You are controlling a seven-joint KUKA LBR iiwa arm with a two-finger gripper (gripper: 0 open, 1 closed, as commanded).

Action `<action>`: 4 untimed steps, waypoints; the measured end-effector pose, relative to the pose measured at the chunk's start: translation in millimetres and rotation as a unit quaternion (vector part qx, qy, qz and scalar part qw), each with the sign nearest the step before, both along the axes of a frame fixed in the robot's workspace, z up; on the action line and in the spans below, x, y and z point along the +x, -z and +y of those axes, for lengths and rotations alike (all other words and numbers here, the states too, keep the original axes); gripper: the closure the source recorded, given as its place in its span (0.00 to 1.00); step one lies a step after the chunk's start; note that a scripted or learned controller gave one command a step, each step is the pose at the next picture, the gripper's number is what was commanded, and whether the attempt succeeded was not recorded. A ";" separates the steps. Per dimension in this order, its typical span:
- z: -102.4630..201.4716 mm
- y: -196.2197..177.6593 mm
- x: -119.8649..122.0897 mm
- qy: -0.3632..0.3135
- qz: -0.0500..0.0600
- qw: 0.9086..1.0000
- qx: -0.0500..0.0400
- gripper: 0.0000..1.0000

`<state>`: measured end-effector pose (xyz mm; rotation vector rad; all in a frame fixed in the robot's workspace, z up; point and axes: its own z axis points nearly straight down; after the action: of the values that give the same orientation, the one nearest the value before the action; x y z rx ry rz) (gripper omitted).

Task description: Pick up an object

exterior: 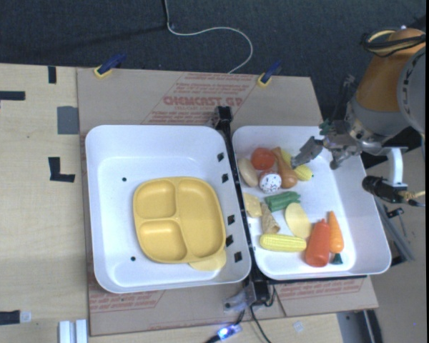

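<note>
1. I'm watching from the overhead cam, and the arm (393,70) reaches in from the right with its pincer (320,152) over the upper part of the right bin (365,213).
2. The pincer looks spread wide, one dark finger (305,151) angling down-left and the other (341,156) sitting off to its right. Nothing sits between them that I can see.
3. Just below the left finger's tip there's a small yellow piece (303,172), close enough that I can't tell whether they touch.
4. Left of the pincer is a red tomato (263,158), with a white speckled ball (270,183) just under it and an orange piece (287,171) running between those and the finger.
5. Below the pincer, toward the middle of the bin, lies a green pod (281,201), then a pale yellow slice (297,220).
6. Further down, well clear of the pincer, are a corn cob (282,244) and an orange-red carrot (323,240) along the near wall.
7. Way off to the left of the pincer, the left bin (107,191) holds a yellow divided plate (177,216) with a yellow disc (209,263) poking out under its near edge.
8. Both bins sit on cardboard (193,98), with a white cable (214,34) looping up top.
</note>
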<state>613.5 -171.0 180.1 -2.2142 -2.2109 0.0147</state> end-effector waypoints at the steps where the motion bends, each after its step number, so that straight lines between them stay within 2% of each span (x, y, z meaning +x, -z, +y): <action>1: 0.2 -8.4 3.4 -0.002 -0.007 1.000 -0.001 0.00; 2: 2.7 54.2 7.5 -0.003 -0.006 1.000 -0.001 0.00; 3: 3.9 98.0 7.3 -0.002 -0.007 1.000 -0.002 0.00; 4: 4.7 87.6 4.2 -0.003 0.002 1.000 0.001 1.00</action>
<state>617.7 -166.3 92.4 -2.2044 -2.2159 0.0168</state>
